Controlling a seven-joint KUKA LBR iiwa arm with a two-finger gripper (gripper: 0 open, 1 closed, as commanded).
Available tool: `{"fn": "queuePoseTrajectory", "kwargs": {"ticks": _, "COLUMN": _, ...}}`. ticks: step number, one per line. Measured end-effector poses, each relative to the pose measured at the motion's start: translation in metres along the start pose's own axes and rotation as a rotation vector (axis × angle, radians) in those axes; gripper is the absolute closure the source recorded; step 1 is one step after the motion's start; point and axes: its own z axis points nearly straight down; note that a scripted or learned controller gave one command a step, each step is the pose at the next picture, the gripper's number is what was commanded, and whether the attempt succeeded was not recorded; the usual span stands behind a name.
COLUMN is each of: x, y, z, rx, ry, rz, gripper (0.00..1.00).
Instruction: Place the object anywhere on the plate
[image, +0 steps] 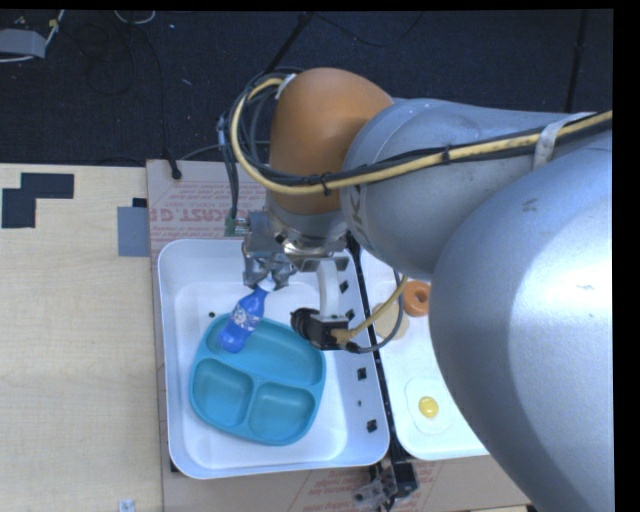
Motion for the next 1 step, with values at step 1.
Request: {"fn": "queuePoseTrajectory", "kwargs": {"ticks": 1, "x": -0.0014, "y": 0.0000, "z": 0.0001, "rx": 0.001, "ry": -0.001, "rz": 0.001, "gripper": 0.00}}
